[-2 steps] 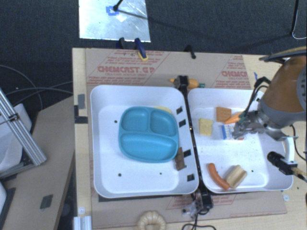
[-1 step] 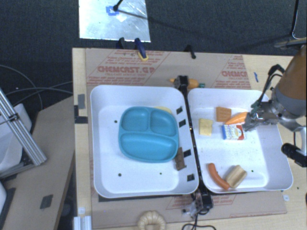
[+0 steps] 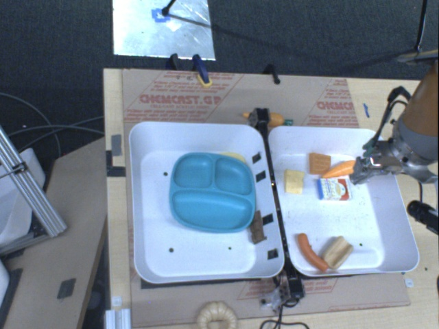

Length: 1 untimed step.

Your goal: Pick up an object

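The right bin [image 3: 391,214] holds several small items: an orange carrot [image 3: 338,169], a brown square cracker [image 3: 319,162], a yellow cheese piece [image 3: 293,181], a white carton with blue and red print [image 3: 334,188], a red sausage [image 3: 311,251] and a tan bread piece [image 3: 337,251]. My gripper [image 3: 359,173] reaches in from the right and hangs low at the carrot's right end, just above the carton's right edge. Its tip hides where it meets the carrot.
The left bin [image 3: 154,252] carries a blue divided plate [image 3: 211,190], a yellow item [image 3: 234,156] behind it and a brown piece [image 3: 257,229] by its right wall. Black clips line the seam between the bins. A yellow object [image 3: 274,120] lies behind the bins.
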### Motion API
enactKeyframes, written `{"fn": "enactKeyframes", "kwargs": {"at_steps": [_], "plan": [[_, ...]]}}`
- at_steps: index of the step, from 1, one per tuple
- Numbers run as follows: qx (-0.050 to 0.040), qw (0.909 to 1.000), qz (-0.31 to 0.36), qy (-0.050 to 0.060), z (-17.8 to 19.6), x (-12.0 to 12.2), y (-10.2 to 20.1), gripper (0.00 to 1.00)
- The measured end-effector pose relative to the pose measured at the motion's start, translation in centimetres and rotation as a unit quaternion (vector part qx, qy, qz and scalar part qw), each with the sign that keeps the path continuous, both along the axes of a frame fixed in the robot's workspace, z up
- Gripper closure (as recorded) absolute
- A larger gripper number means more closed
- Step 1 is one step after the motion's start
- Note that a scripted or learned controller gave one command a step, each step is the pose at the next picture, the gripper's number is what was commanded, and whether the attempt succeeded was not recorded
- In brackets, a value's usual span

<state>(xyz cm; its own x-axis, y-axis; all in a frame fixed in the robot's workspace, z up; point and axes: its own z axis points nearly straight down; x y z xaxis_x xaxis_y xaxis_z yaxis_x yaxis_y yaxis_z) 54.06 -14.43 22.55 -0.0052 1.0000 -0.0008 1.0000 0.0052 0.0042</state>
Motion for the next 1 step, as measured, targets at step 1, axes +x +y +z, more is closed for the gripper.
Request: {"fn": "enactKeyframes", "kwargs": {"at_steps": [1], "plan": [[0.0013, 1.0, 0.002, 0.001, 0.96, -1.56, 4.83, 1.0]]}}
